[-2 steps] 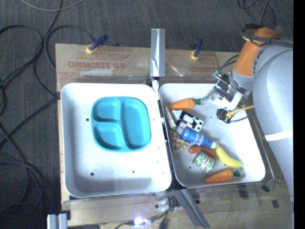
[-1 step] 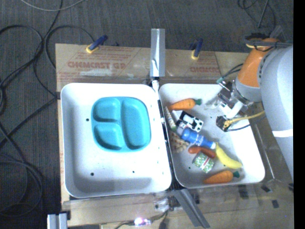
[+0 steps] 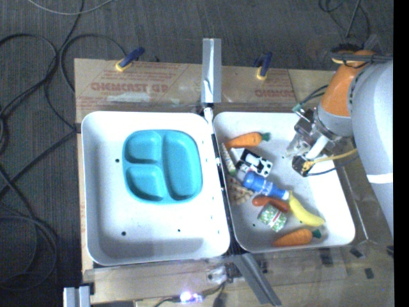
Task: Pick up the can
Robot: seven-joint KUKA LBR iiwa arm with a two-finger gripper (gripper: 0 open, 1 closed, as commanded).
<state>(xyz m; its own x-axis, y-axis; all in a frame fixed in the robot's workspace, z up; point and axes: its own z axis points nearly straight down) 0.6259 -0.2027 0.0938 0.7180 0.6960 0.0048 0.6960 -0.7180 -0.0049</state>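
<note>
Camera view has the gripper (image 3: pixel 304 153) hanging above the right bin (image 3: pixel 342 200), near its far right corner; whether it is wide or narrow cannot be told, and nothing shows in its grasp. Left of it lie a carrot (image 3: pixel 246 139) and a black-and-white box (image 3: pixel 255 164). Nearer the camera and leftward sits the small green-labelled can (image 3: pixel 272 218), touching a banana (image 3: pixel 305 213), with a blue bottle (image 3: pixel 262 185) between. Further left, the other bin (image 3: pixel 102 190) holds a blue divided tray (image 3: pixel 163 165).

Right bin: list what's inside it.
The right bin holds two carrots, a banana, a blue bottle, a green can, and smaller items partly buried and unidentifiable.
</note>
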